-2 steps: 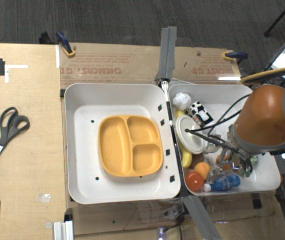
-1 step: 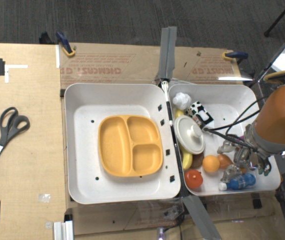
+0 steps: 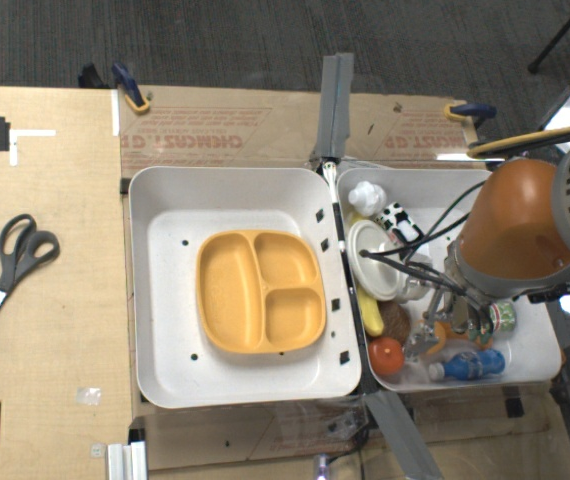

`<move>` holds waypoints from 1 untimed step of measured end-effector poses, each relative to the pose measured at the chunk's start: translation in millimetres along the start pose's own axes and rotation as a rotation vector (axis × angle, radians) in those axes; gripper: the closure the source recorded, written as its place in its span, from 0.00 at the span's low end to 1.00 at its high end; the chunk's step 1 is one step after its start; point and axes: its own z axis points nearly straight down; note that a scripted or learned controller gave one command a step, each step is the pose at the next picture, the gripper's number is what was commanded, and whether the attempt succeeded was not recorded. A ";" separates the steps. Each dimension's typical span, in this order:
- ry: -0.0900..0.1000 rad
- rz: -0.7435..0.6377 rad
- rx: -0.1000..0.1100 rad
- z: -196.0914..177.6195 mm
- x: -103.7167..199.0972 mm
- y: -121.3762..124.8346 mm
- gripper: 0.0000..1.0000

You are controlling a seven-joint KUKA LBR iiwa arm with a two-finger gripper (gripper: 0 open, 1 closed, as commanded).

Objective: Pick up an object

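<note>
Your hand (image 3: 435, 333) is low inside the right bin (image 3: 535, 363), over the cluttered front part, but you cannot tell its state because cables and the wrist cover it. Just beside it lie a blue bottle (image 3: 473, 366), a red ball (image 3: 386, 356) and a yellow banana (image 3: 369, 313). The left bin (image 3: 155, 298) holds a yellow divided plate (image 3: 261, 290). Scissors (image 3: 13, 258) lie on the tabletop (image 3: 45, 368).

Lab: clamped cardboard (image 3: 265, 133), plywood bench (image 3: 45, 268), scissors (image 3: 10, 268).
</note>
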 end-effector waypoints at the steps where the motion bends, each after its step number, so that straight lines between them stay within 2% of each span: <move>1: -0.004 -0.076 0.001 -1.6 -6.4 -110.3 0.00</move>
